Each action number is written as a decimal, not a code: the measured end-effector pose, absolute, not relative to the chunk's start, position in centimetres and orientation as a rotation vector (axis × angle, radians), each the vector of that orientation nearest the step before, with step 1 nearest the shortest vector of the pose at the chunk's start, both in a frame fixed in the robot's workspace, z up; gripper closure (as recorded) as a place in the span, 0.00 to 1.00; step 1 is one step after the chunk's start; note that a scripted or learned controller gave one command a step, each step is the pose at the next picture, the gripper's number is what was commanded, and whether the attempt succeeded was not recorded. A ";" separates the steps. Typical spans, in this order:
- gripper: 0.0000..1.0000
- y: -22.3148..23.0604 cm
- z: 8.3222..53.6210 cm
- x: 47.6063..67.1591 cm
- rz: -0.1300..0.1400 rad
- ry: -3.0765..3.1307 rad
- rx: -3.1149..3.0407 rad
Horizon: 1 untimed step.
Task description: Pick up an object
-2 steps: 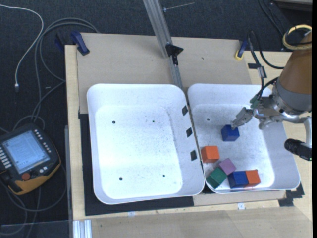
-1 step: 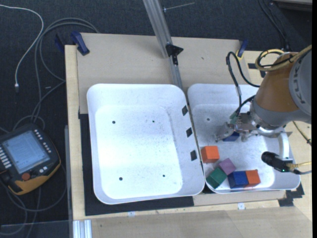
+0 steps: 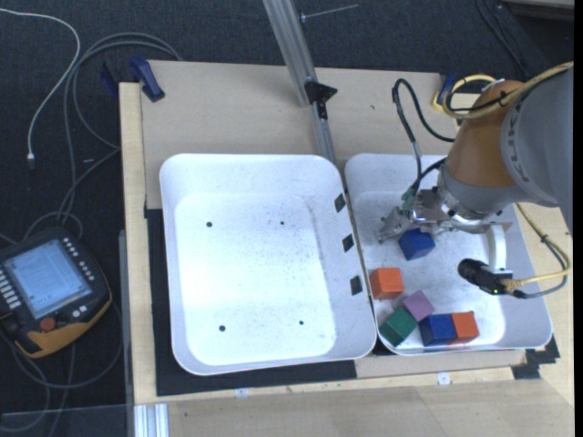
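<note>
A pale wooden bench (image 3: 237, 116) stands on dark carpet, bearing two shallow white bins side by side on a black mat. The left bin (image 3: 182, 182) has a speckled floor with four small dark dots; the right bin (image 3: 364, 173) holds all the blocks. On the carpet to the left lies a teach pendant (image 3: 47, 285) with a lit screen, whose writing is too small to read, and grey cables (image 3: 91, 53) loop across the floor near it. A metal rail (image 3: 290, 39) slants down from the far edge to the gap between the bins, and a blue clamp (image 3: 146, 78) grips the bench's far left corner. The grey arm with its orange band (image 3: 487, 144) reaches in from the right and covers the far right part of the right bin. Its gripper (image 3: 412, 226) hangs over a dark blue block (image 3: 417, 244); whether the fingers are spread or closed on it cannot be told. Nearer lie an orange block (image 3: 388, 282), a purple block (image 3: 418, 305), a green block (image 3: 397, 326), a blue block (image 3: 440, 328) and a second orange block (image 3: 465, 325), the last four clustered close together at the near rim. A black cable plug (image 3: 481, 275) hangs beside the arm.
</note>
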State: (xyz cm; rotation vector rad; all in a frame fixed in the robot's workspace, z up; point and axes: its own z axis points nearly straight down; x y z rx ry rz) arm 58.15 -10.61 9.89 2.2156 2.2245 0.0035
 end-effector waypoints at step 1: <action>0.00 -10.8 10.0 58.0 0.002 2.222 2.219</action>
